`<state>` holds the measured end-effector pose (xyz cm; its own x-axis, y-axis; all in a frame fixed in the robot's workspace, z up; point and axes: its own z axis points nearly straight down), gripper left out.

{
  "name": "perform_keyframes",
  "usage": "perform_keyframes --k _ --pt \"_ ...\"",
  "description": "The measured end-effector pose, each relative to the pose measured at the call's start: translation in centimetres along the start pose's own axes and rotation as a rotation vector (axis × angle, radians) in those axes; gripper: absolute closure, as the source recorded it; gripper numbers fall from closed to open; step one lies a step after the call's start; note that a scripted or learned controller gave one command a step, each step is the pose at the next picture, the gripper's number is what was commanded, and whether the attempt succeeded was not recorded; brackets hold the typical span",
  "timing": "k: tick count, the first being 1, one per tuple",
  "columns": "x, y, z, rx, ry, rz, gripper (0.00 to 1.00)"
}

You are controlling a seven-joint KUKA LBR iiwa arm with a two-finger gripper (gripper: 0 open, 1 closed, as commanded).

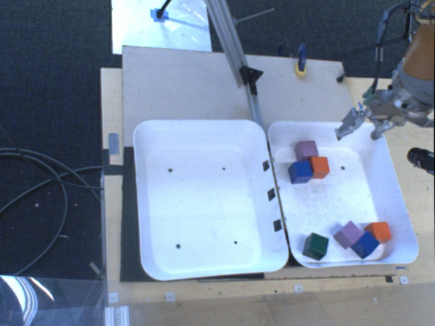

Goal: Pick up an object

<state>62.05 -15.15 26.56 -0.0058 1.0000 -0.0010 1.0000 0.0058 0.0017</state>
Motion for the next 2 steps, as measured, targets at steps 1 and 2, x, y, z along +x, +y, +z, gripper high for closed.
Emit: perform_keyframes --k 1,2 --pt "-0.1 3.5 10.9 0.005 0.001 -0.001 0.0" --pt "-3.3 -0.8 11.3 0.004 -0.001 0.008 0.0"
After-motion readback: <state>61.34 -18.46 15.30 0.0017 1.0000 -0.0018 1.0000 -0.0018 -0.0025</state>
